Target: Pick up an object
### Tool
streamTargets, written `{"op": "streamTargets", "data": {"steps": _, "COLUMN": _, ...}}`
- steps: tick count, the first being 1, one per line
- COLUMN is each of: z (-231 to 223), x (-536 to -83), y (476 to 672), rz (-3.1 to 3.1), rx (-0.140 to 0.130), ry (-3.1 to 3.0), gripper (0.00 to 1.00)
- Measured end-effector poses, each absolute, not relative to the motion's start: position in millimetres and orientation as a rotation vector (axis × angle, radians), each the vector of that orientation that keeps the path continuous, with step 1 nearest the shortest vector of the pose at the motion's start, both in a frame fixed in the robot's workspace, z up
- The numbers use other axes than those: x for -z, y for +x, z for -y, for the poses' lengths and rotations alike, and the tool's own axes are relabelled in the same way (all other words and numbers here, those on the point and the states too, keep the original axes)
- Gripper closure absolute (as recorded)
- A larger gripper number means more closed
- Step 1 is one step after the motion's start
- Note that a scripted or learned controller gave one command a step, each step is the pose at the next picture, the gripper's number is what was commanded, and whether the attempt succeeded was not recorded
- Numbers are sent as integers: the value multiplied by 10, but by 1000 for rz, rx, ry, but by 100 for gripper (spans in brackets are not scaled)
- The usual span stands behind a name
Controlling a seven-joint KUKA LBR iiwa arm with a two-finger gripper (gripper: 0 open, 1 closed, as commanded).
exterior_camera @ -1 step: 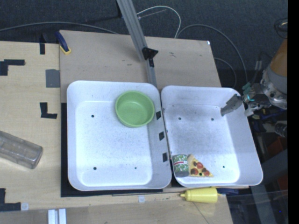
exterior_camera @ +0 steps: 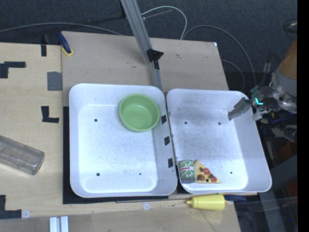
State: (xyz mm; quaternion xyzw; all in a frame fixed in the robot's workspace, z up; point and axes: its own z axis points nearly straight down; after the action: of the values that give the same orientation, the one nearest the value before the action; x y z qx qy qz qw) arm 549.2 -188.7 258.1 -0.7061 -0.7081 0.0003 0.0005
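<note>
Camera view: arm sits at the far right, gripper hanging just over the upper right edge of the right bin, nothing between its fingers; can't tell whether it's released or clenched from up here, too small and dark. So the step in hand looks like the approach, pre-grasp, no pick yet. Candidates: green bowl in the left bin, at its upper right, well apart from the gripper; and a small pizza-slice toy touching a little green-labelled packet at the right bin's lower left corner. Yellow bottle lies outside, just below that bin. Next move, imo: travel down-left across the right bin, then descend over one item. Packet label unreadable, no other writing legible.
</note>
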Motion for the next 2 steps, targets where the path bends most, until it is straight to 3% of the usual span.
{"op": "streamTargets", "data": {"steps": 2, "z": 1788, "x": -1408, "y": 5391, "rz": 2217, "rx": -7, "ry": -2216, "gripper": 0}}
